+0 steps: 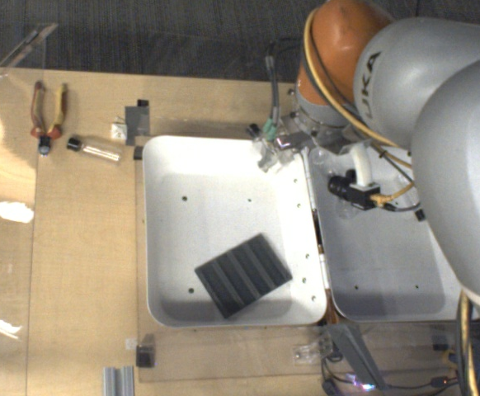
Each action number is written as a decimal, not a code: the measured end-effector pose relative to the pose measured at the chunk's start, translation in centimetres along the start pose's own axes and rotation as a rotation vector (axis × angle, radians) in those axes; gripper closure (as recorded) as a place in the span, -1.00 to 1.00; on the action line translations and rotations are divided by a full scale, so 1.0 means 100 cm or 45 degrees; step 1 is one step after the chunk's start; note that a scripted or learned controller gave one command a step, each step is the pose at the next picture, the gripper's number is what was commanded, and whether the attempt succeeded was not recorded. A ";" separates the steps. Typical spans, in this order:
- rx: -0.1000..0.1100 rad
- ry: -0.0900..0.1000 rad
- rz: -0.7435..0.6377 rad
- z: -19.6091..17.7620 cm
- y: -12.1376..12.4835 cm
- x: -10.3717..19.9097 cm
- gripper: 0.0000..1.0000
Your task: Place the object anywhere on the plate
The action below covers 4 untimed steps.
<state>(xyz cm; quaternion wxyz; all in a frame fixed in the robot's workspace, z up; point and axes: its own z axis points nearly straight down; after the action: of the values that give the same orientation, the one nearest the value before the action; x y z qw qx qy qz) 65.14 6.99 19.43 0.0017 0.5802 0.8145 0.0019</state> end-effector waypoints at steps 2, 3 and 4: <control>-0.004 0.001 -0.684 -0.023 0.033 0.151 1.00; -0.004 0.001 -0.722 -0.093 0.063 0.151 1.00; 0.001 0.002 -0.799 0.018 0.046 0.158 1.00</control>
<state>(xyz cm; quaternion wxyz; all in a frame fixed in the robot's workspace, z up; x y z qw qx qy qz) 64.31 23.46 17.60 0.0012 0.3005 0.9538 0.0014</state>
